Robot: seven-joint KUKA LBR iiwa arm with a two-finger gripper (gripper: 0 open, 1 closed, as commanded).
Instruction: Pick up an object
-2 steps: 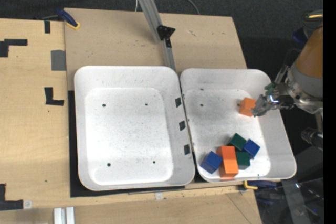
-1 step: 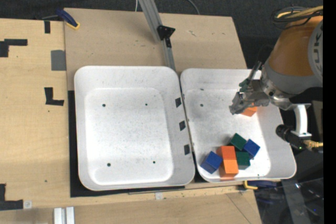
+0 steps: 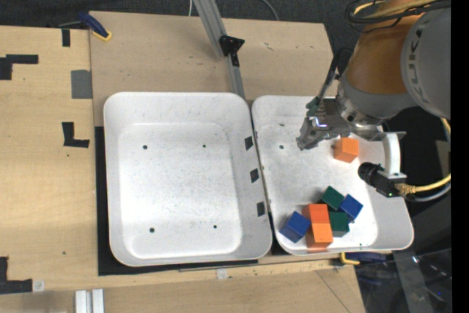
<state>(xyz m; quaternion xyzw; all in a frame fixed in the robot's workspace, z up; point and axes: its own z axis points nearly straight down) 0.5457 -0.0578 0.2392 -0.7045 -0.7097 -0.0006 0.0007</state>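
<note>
Six blocks are lying in the right bin [image 3: 289, 113], and none of them is sitting in the pincer's grip, so the pick appears not yet done. Nearest the camera, a cluster is resting at the bin's front: a blue block [image 3: 295, 225], a tall orange block [image 3: 319, 223] touching two green blocks [image 3: 335, 210], and another blue block [image 3: 351, 207] at the cluster's right. Farther back, a lone orange block [image 3: 346, 149] is lying apart from the cluster, just beside the pincer [image 3: 313, 130], which is hovering low over the bin floor; whether its tips are spread or closed I cannot tell. The left bin [image 3: 117, 157] is waiting beside it on the surface [image 3: 146, 48]. What seems left is closing on a block and lifting it.
</note>
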